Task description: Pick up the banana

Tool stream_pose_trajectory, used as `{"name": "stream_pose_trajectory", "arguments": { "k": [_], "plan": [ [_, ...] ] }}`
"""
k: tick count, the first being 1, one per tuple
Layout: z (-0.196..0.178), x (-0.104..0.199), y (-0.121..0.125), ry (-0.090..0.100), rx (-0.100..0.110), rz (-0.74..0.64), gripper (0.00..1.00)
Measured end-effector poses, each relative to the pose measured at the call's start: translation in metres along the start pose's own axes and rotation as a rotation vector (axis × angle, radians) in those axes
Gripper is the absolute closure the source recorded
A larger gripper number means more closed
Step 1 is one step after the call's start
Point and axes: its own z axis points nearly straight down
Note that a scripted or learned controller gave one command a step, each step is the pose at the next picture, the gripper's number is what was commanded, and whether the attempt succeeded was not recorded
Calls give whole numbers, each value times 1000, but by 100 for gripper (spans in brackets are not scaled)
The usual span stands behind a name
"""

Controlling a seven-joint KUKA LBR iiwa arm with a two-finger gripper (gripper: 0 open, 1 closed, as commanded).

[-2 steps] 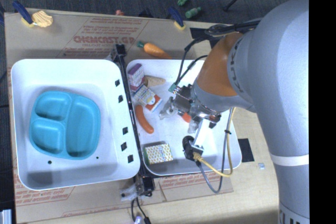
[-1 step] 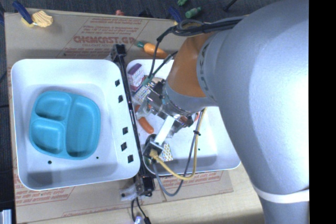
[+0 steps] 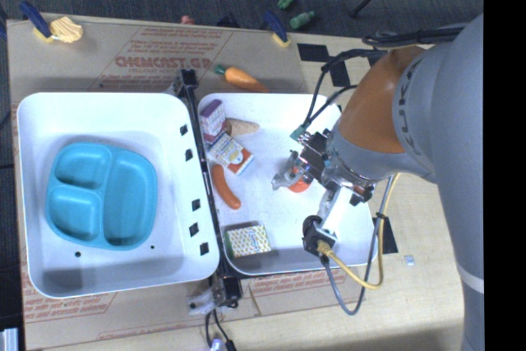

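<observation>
Grey arm (image 3: 427, 111), gripper (image 3: 294, 174) over small red object (image 3: 301, 186)

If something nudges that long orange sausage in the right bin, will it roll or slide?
The sausage looks smooth and rounded, so it would probably roll sideways. It lies near the bin's left wall, which would likely stop it. It looks like light, stiff toy food.

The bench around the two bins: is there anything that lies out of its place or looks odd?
Yes. A toy carrot lies on the cardboard behind the right bin, outside it, while the other small items sit inside. A yellow piece also lies at the far left corner of the bench, away from both bins. Nothing looks spilled or broken.
</observation>
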Motion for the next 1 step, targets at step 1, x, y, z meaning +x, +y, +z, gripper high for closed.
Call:
{"name": "stream_pose_trajectory", "arguments": {
  "k": [1],
  "plan": [
    [138,0,0,1,2,-244,0]
  ]
}}
